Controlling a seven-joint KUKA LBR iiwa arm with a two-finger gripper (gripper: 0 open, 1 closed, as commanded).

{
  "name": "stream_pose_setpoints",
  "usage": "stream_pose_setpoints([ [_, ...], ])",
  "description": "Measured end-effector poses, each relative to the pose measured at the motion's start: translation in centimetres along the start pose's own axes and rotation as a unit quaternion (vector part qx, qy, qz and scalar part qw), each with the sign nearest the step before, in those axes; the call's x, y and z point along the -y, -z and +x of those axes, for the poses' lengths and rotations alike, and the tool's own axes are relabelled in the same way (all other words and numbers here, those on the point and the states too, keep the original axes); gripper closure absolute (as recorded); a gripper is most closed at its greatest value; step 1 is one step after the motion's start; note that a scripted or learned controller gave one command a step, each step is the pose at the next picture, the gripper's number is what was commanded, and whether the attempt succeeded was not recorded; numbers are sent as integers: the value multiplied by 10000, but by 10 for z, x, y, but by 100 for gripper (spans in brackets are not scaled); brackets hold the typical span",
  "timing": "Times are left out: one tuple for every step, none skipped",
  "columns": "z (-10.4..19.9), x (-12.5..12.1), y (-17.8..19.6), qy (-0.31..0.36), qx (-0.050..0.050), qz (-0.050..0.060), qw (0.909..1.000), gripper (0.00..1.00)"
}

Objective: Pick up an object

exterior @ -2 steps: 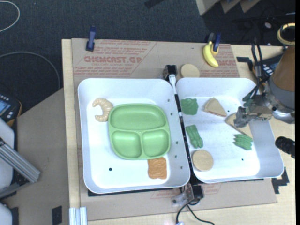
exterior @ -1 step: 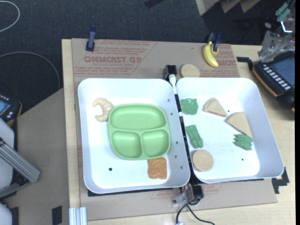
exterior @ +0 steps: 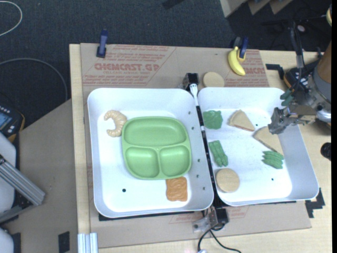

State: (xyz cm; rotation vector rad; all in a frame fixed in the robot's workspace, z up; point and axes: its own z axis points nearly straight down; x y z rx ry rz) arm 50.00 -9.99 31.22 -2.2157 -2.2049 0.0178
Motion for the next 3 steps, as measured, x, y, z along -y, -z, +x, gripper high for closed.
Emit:
stream_pose_setpoints([
  [40,22,-60,38,-2,-46,10000,100],
  [100,11,49,62,10,-158,9999,100],
  [161,22,-3,52,9,-63,10000,100],
])
